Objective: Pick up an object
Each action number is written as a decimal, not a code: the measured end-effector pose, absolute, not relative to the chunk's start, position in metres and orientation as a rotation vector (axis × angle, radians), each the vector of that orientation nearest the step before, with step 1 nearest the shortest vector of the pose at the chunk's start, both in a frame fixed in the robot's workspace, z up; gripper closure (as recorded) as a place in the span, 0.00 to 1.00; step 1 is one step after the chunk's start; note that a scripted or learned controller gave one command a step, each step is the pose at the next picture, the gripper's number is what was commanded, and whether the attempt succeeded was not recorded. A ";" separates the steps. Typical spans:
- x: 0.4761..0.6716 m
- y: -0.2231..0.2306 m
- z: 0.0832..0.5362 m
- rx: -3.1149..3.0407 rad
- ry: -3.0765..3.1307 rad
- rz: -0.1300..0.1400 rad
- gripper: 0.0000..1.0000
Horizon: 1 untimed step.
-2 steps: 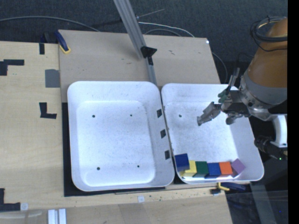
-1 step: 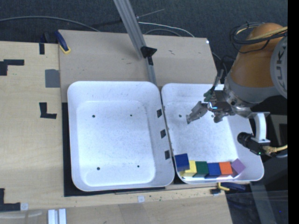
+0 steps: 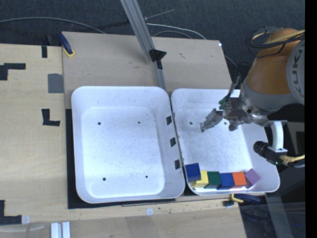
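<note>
Arm in from right, hand (image 3: 218,121) tilted down-left, fingers apart, nothing betw.

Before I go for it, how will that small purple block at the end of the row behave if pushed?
The small purple block looks rigid and flat-faced, so it should slide, not roll. It sits tilted against the right-hand white bin's rim, so it may tip. It is probably light.
</note>
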<state>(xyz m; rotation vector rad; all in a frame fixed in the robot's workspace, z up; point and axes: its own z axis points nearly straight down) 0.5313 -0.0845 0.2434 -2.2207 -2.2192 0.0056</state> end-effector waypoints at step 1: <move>0.531 -0.083 0.245 -2.219 -2.222 0.002 0.00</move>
